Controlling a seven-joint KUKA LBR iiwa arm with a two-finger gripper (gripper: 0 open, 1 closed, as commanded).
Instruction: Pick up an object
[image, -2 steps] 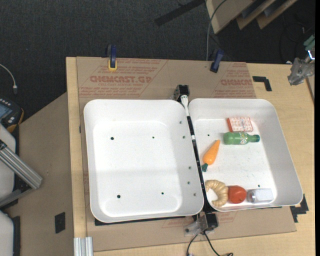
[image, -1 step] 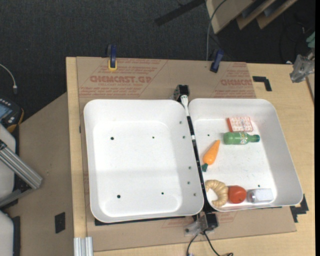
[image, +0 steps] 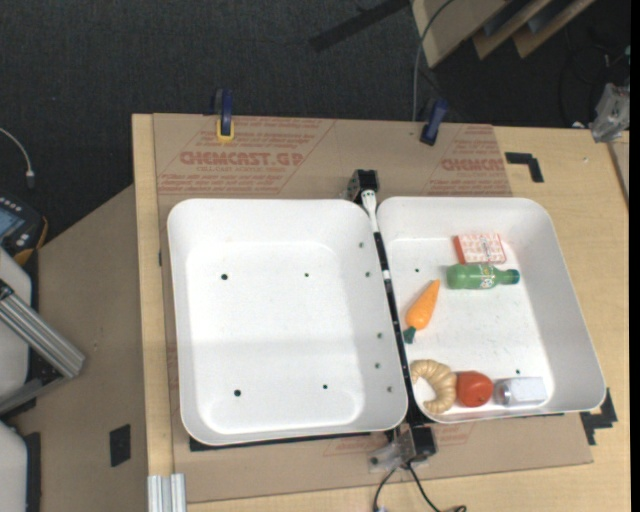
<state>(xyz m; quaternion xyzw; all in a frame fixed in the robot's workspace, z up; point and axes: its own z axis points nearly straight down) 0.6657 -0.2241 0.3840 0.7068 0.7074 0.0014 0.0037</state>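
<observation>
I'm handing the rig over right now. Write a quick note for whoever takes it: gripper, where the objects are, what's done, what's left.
Gripper: not in frame.
Objects: all lie in the right bin: pink box, green bottle, carrot, croissant, red object, clear bottle.
Done: nothing picked yet.
Left: the whole pick. The carrot lies apart from the others, probably the easiest target.
</observation>
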